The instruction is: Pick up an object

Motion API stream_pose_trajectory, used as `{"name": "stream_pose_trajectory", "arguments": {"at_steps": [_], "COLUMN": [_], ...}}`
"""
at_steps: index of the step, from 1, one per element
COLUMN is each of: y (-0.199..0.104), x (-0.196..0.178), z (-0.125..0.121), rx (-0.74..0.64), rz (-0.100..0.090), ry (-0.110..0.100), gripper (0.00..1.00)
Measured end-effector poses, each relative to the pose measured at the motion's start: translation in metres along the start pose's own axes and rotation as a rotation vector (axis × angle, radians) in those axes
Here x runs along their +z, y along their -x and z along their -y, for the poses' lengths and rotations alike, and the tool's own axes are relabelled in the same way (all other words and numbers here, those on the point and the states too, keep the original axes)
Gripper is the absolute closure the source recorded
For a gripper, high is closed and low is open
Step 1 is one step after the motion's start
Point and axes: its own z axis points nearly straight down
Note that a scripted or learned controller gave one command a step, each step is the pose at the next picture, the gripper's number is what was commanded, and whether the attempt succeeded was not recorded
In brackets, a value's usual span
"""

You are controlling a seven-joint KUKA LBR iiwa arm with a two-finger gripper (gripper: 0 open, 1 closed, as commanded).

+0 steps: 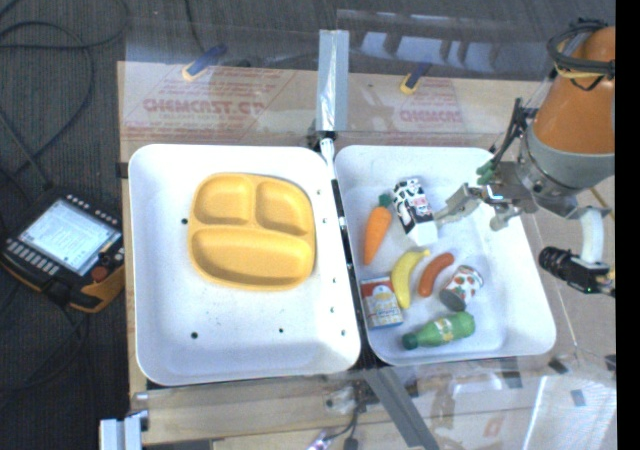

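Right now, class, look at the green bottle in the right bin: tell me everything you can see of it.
The bottle is a small glossy green toy, plastic by the look, with a yellow label band around its middle. It lies on its side, slanted, near the front of the right bin, its narrow neck pointing up-right toward a small can. A carton lies just to its left. The gripper is well away from it.

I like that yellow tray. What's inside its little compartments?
Nothing that I can see: the yellow tray in the left bin has three bare compartments. What lies beneath the tray is covered.
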Motion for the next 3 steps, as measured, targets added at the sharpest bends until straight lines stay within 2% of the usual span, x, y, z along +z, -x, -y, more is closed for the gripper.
{"name": "stream_pose_trajectory", "arguments": {"at_steps": [1,2,3], "y": [0.009,0.008,-0.029], "x": [0.138,0.129,0.039], "z": [0.025,0.025,0.053], "rx": [-0.049,-0.050,0.192], "rz": [0.002,0.000,0.002], "ry": [0.004,0.004,0.000], "gripper": [0.00,1.00,1.00]}}
